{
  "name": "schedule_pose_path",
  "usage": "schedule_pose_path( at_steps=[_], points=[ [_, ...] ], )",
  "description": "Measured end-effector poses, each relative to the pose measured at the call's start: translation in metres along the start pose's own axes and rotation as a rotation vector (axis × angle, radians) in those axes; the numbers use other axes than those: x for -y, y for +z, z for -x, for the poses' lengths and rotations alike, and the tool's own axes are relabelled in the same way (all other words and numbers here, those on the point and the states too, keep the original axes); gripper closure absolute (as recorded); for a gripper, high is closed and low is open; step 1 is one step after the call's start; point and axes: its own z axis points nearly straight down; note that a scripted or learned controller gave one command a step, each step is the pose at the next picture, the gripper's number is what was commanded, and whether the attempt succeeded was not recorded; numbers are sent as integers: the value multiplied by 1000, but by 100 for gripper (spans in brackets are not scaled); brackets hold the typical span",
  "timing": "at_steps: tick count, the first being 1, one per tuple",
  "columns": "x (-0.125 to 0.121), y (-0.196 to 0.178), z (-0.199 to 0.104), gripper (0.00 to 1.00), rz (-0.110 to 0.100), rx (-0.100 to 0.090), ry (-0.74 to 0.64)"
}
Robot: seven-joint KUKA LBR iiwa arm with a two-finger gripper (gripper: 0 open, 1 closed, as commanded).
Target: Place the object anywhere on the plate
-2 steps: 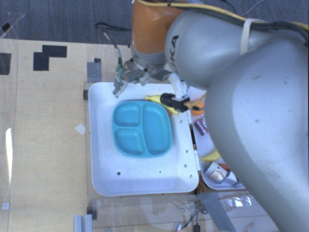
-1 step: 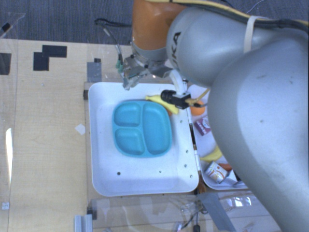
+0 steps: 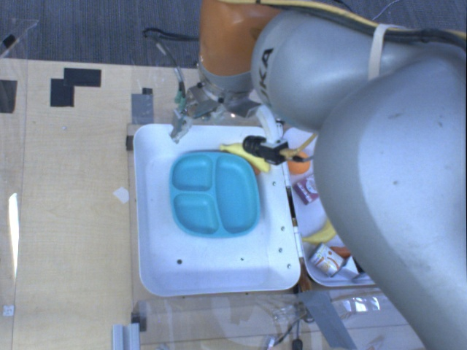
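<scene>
While the tool (image 3: 178, 128) hung over the left bin's (image 3: 157, 265) far edge, open or closed I could not tell, a yellow thing (image 3: 235, 152) lay against the blue plate's (image 3: 215, 195) far right rim, seemingly far enough on to count as placed.

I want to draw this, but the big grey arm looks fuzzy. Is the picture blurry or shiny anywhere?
Camera view: the grey arm is soft, probably too near the lens; the blue plate is sharp and evenly lit; a white glare streak sits on the bench at the left edge.
</scene>
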Motion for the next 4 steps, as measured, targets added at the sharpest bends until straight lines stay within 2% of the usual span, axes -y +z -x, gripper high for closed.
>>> schedule_pose_path(
  at_steps=[1, 2, 3, 4],
  points=[
    [-2, -13, -1, 100, 8, 2, -5],
    [-2, -13, -1, 0, 7, 2, -6],
    [-4, -25, -1, 100, 15, 4, -10],
    [7, 56, 10, 100, -8, -3, -212]
  ],
)
